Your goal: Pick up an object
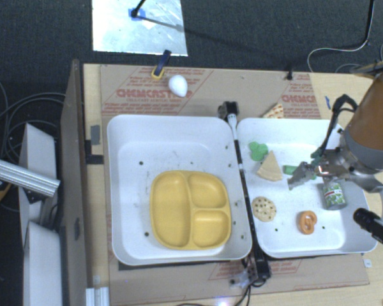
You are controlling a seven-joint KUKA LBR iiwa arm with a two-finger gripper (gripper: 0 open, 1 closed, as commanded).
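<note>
The pincer [298, 174] is hovering low in the right bin [354, 238], apparently approaching; I cannot tell its state. The nearest object, a cheese wedge [269, 168], is lying just beside it, so next it needs lining up over that.

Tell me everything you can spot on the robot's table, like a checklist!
Surface: two white bins side by side on cardboard.
Job's things: right bin holds a green piece, tan wedge, cookie, orange ring and green-labelled can.
Clutter: yellow divided tray in left bin; white egg on cardboard.
Grippers: gripper low over right bin, beside the wedge.
Cables: black loops at left.
Surroundings: dark carpet, foil sheet.
</note>
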